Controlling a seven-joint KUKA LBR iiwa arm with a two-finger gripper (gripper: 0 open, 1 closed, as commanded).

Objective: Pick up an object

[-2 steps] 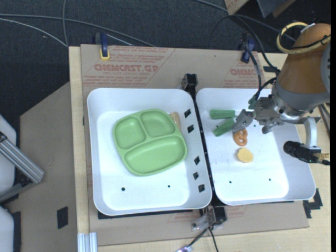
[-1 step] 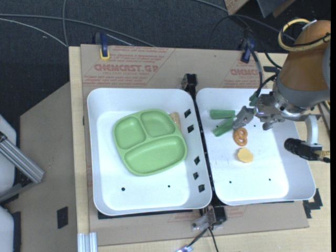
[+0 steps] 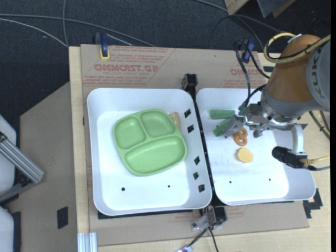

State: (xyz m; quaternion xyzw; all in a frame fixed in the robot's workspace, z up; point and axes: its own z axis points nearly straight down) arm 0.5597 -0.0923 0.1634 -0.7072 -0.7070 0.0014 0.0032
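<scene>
**Choosing a light, small piece in the right bin**

Handling should be easy, by my judgement: the pieces in the right bin (image 3: 294, 185) look like light, stiff toy food. Largest is a green bar (image 3: 221, 113), best pinched across its narrow width. Next, a green wedge (image 3: 222, 128) lies partly under the gripper (image 3: 242, 125). A brown pretzel (image 3: 240, 137), open-looped, offers thin rims. Smallest, a yellow round piece (image 3: 244, 155) may slip. Jaw state: cannot tell.
</scene>
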